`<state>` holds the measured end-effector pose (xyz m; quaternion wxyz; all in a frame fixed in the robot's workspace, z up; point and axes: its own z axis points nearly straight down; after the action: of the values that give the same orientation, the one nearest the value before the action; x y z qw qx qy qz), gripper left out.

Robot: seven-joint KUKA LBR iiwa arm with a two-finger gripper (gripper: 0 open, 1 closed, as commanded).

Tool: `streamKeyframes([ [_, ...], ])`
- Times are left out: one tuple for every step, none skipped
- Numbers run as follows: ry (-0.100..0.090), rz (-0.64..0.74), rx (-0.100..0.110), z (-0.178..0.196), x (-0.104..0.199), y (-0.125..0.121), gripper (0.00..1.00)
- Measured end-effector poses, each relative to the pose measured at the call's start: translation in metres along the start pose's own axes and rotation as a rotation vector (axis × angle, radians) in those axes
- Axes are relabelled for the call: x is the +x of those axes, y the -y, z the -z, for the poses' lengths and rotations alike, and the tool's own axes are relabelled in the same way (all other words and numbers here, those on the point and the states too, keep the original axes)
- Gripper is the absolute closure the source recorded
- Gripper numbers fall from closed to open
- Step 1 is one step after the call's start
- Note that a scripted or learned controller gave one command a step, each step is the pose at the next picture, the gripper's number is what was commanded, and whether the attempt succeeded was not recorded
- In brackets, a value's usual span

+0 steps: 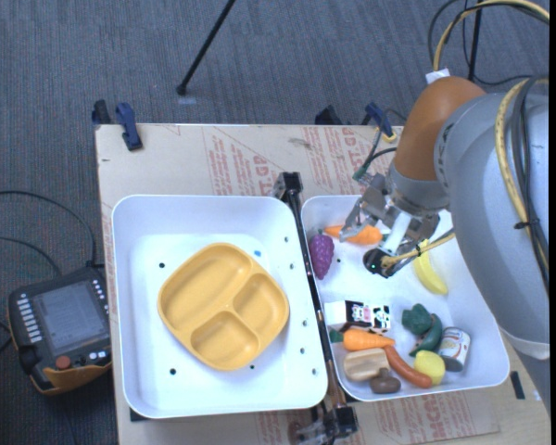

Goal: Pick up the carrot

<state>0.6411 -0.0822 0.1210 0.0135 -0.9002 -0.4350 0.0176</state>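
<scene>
An orange carrot (363, 235) lies near the back of the right bin (477, 327), just right of a purple grape bunch (321, 254). My gripper (372, 241) is down over this carrot. Its fingers stand spread on either side, so the gripper looks open, and the carrot sits between them on the bin floor. A second carrot with a green top (367, 340) lies near the front of the same bin, well clear of the gripper.
In the right bin also lie a banana (432, 274), a milk carton (360, 315), broccoli (421, 324), a can (454, 348), a lemon (430, 367), a red sausage (405, 365) and a bread piece (366, 364). The left bin (139, 248) holds a yellow divided plate (223, 305).
</scene>
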Motion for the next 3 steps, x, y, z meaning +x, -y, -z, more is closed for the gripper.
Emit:
streamKeyframes([
  [-0.017,-0.243,-0.022,-0.036,-0.025,-0.016,0.00],
  [-0.026,-0.533,-0.023,-0.035,-0.026,-0.017,0.00],
  [-0.027,-0.690,-0.020,-0.037,-0.077,0.012,0.00],
])
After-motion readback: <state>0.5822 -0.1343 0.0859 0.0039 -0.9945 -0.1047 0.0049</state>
